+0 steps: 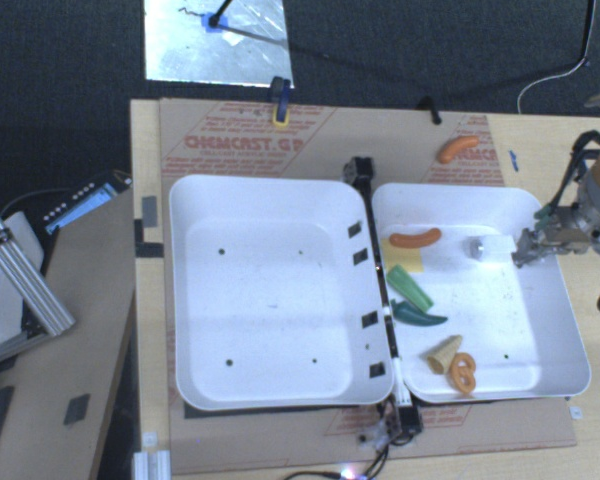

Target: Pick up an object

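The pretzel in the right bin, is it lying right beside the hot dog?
No. The pretzel lies at the near edge of the right bin beside an ice-cream cone, while the hot dog lies at the far end.

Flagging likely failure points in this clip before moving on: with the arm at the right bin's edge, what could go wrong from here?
1. The green pepper, dark green pod and yellow block lie packed together, so a grasp may nudge or catch neighbours.
2. The cone and pretzel touch near the right bin front wall, crowding a descent.
3. The gripper sits by the small grey object, away from the cluster.

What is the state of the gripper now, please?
Gripper: over the right bin, near its right side; open or closed cannot be told.
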`<state>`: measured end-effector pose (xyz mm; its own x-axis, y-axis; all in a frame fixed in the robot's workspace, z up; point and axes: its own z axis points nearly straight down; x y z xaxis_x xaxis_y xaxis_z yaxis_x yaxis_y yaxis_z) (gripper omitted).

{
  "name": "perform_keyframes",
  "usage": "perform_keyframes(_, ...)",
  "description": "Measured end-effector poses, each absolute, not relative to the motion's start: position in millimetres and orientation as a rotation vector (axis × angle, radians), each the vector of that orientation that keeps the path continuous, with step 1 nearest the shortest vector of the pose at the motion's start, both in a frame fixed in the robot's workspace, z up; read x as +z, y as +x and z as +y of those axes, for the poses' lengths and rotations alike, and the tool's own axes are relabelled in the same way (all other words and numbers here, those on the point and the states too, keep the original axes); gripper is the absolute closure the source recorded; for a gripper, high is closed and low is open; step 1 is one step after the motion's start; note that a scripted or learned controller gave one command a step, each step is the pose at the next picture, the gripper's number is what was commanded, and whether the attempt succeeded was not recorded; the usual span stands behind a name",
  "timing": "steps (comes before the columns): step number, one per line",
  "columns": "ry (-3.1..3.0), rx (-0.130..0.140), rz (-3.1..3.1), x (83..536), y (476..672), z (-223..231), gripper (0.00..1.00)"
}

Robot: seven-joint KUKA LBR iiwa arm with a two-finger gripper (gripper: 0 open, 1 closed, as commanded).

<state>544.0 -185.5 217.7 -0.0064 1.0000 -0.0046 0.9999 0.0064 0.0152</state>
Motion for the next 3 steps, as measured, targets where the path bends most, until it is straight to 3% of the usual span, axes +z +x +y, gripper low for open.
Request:
perform_keyframes(1,2.217,-0.002,2.236,97,571.3,-143,1.00)
perform_keyframes(2,2.209,0.005,2.227,85,636.3,-121,1.00)
perform_keyframes(3,2.215,0.002,2.225,85,634.0,-123,0.00)
